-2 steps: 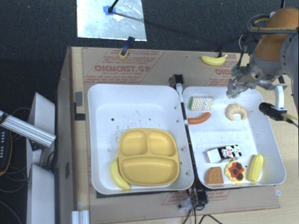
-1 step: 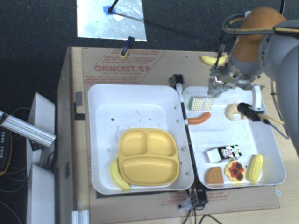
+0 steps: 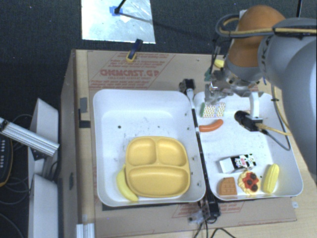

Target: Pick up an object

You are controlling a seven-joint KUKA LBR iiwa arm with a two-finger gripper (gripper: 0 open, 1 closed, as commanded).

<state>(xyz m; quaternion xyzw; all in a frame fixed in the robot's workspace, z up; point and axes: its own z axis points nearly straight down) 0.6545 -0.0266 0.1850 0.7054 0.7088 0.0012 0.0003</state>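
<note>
My gripper (image 3: 214,97) hangs over the far left corner of the right bin (image 3: 287,148). Directly below it lies a small green-and-white checkered item (image 3: 213,110), and I cannot tell whether the two touch. An orange sausage (image 3: 210,126) lies just in front of that item. Along the bin's near edge sit a black-and-white box (image 3: 237,162), a brown waffle-like cracker (image 3: 227,186), a small pizza piece (image 3: 248,181) and a yellow corn cob (image 3: 270,178).
The left bin (image 3: 114,113) holds a yellow divided plate (image 3: 157,166) with a banana (image 3: 125,185) against its left side. A black attachment with a cable (image 3: 247,121) hangs off the arm over the right bin. The bins' shared wall (image 3: 196,138) runs close to the gripper's left.
</note>
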